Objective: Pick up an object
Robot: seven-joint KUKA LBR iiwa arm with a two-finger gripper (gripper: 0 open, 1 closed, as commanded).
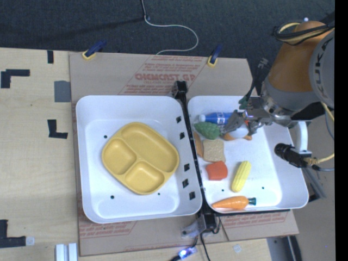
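Overhead, the arm (pixel 302 53) reaches in from the right, its orange band above the wrist, and hangs over the far part of the right bin (pixel 283 192). The left bin (pixel 87 145) sits beside it, the two touching along a dark centre seam, both on a cardboard sheet (pixel 163 75) held by clips at its far edge. A yellow tray (pixel 140 157) with three compartments lies tilted in the middle of the left bin.

The right bin holds the small things. A bottle (pixel 215 117) with a blue label lies on its side at the far left, with a green item (pixel 207 129) just in front of it. A tan slice (pixel 213 150) lies nearer the camera, touching the green item, and a red block (pixel 217 171) sits just below the slice. A corn cob (pixel 241 176) lies beside the block to its right. A carrot (pixel 232 203) rests along the near wall.

The gripper (pixel 246 125) sits low by the bottle's right end, over a small orange-and-white item (pixel 239 136). Whether it is released or clenched cannot be told, since the pincer tips are blurred against the clutter.
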